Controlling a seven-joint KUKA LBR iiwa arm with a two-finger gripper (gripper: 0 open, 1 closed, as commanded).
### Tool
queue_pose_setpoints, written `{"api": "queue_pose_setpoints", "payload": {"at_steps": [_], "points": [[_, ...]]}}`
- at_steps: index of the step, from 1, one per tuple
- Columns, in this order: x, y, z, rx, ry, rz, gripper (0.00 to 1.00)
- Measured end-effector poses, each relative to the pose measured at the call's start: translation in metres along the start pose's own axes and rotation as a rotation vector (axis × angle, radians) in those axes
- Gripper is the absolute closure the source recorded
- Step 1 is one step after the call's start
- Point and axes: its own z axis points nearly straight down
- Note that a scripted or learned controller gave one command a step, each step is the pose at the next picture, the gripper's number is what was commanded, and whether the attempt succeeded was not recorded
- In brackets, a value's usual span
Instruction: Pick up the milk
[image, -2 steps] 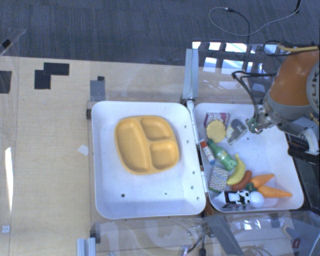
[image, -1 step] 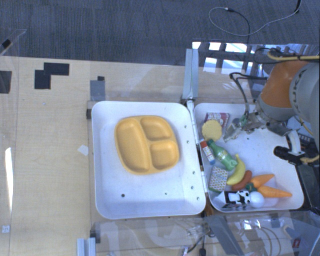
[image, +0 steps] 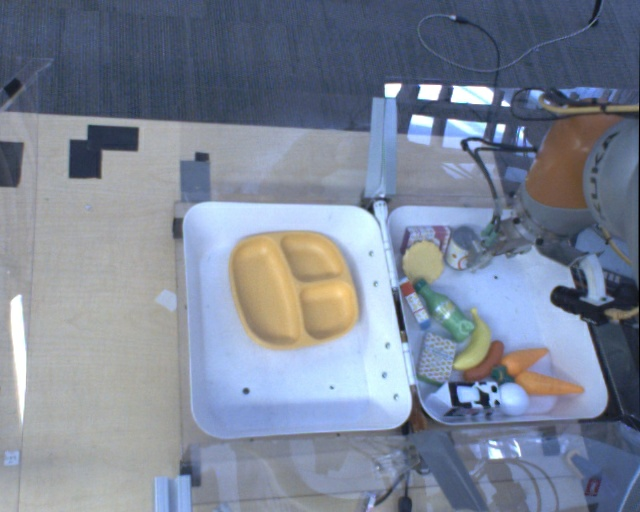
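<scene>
The milk (image: 470, 397) is a small black-and-white cow-patterned carton lying at the front edge of the right bin (image: 560, 340). A white ball (image: 513, 398) touches its right side and two carrots (image: 540, 375) lie just beyond. My gripper (image: 497, 238) hangs over the bin's back part, next to a small tin can (image: 460, 248), far from the milk. Nothing shows between its fingers.
The right bin also holds a yellow round piece (image: 423, 262), a green bottle (image: 445, 311), a banana (image: 478, 345), a red tube (image: 413, 303), a patterned pouch (image: 435, 356) and a pink box (image: 425, 238). A yellow divided plate (image: 293, 287) sits in the left bin (image: 300, 400).
</scene>
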Motion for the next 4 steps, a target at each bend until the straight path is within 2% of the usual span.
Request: {"api": "queue_pose_setpoints", "payload": {"at_steps": [1, 2, 3, 4], "points": [[0.074, 0.038, -0.145, 0.004, 0.003, 0.063, 1.0], [0.001, 0.02, -0.184, 0.003, 0.002, -0.342, 1.0], [-0.057, -0.004, -0.208, 0.001, 0.001, -1.018, 1.0], [-0.057, -0.002, -0.213, 0.0, 0.003, -1.267, 1.0]]}}
